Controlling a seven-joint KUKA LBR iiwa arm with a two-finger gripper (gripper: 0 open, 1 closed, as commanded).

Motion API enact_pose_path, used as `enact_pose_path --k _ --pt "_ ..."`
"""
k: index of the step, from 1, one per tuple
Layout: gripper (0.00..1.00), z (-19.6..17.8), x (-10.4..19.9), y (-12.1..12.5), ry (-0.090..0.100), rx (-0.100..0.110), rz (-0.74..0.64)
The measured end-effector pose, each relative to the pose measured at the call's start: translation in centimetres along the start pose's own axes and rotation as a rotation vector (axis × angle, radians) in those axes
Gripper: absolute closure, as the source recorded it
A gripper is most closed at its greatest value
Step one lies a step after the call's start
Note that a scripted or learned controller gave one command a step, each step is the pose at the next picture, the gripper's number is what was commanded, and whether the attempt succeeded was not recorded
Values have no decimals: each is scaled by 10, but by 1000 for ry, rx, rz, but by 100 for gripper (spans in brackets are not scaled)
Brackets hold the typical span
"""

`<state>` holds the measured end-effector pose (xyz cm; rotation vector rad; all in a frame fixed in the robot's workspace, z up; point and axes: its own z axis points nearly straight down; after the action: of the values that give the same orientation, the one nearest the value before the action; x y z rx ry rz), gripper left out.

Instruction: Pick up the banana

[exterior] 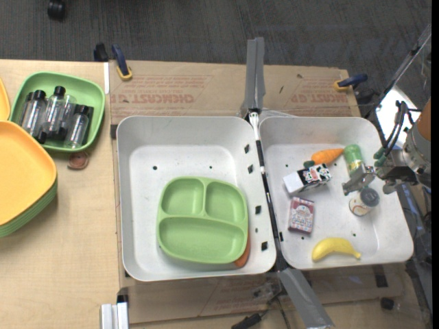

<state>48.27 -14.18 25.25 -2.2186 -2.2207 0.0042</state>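
Yellow banana (pixel 336 249) lies at the right bin's (pixel 391 256) near edge.
Gripper (pixel 362 189) hovers farther back; finger state unclear.

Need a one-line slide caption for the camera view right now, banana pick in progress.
Gripper poised over the right bin, with the banana lying near the bin's front edge, untouched.

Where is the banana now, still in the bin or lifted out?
In the bin. The banana lies flat on the right bin's floor near its front edge, apart from the tool.
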Motion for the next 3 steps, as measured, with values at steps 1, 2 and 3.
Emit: enact_pose_path --k 1,2,3 --pt "100 -8 -1 0 -1 2 2" --pt "100 162 -29 -5 1 -1 167" --pt "100 162 -72 9 1 -1 411"
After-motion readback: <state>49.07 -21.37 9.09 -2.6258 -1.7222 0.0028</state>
